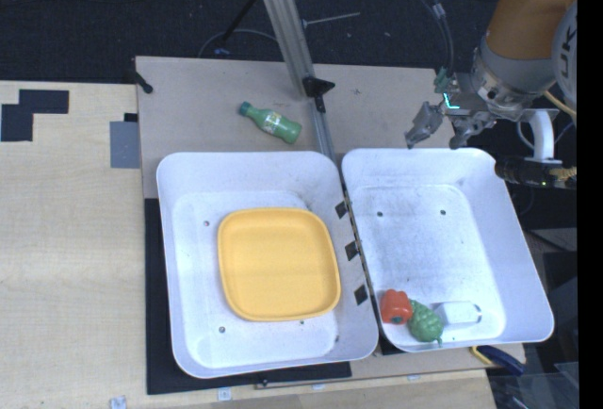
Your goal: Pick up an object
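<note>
In the right bin point(490, 237), three small things lie together in the near corner: a red toy pepper point(396, 306), a green knobbly toy point(425, 324) and a white piece point(459, 312). A yellow square plate point(279, 263) fills the middle of the left bin point(184, 209). My gripper point(443, 129) hangs over the far rim of the right bin, well away from the three things. Its fingers are spread open and hold nothing.
A green bottle point(271, 122) lies on the bench behind the left bin. A slanted aluminium post point(292, 35) rises behind the seam between the bins. Black clips point(350, 250) sit along that seam.
</note>
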Motion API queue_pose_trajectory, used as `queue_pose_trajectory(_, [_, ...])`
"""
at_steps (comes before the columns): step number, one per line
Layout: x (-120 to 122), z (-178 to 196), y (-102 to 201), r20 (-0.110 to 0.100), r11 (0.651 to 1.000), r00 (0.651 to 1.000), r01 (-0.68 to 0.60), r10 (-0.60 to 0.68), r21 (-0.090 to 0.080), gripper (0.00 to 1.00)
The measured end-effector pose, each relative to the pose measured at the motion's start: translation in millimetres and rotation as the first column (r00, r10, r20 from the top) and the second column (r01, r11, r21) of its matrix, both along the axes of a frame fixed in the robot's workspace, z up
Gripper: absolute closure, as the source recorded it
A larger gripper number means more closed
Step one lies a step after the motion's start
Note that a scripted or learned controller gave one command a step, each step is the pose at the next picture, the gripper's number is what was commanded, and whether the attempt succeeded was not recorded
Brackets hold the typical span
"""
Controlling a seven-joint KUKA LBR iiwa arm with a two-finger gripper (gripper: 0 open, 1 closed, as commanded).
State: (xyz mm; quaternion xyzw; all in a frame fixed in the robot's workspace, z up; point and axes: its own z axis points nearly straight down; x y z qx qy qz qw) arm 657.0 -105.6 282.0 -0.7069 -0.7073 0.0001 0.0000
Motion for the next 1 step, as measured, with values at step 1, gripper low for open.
queue_pose_trajectory(1, [0.0, 0.0, 0.0, 0.0, 1.0, 1.0, 0.0, 0.0, 0.0, 0.0])
